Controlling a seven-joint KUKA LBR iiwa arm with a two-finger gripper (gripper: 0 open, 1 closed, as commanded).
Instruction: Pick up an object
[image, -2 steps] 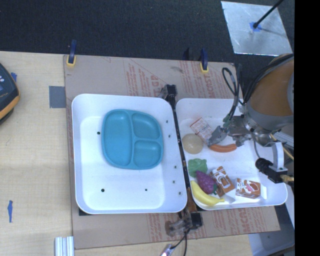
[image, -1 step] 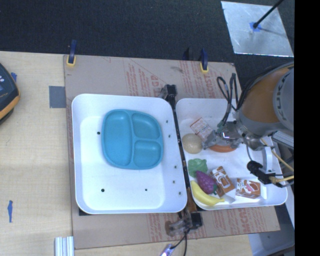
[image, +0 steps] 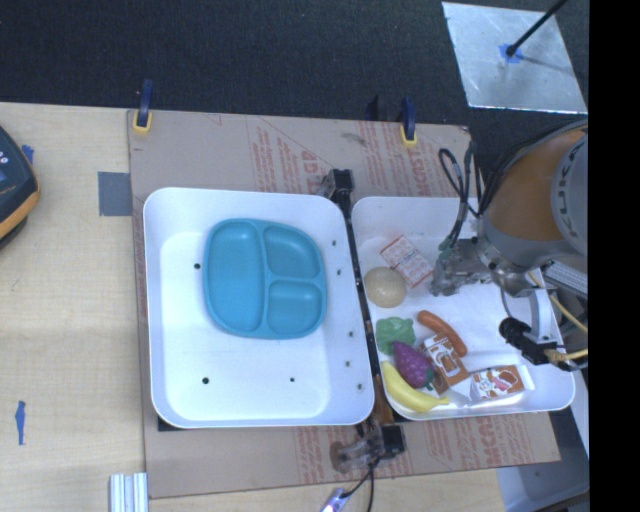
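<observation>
The right bin (image: 420, 212) holds several small items: a beige ball (image: 384, 287), a white packet with red print (image: 405, 256), a green toy (image: 393, 330), a purple grape bunch (image: 410, 361), an orange sausage (image: 441, 332), a yellow banana (image: 410, 392), a small brown and white box (image: 444, 361) and a red and white packet (image: 496, 383). My gripper (image: 449, 274) hangs low over the middle of this bin, just right of the ball and the white packet. Nothing shows between its tips.
The left bin (image: 178, 310) carries a blue divided plate (image: 265, 277). The arm's grey and orange body (image: 535, 205) covers the right bin's far right corner. A black and yellow device (image: 14, 185) sits at the bench's left edge. Clamps hold the cardboard at the back.
</observation>
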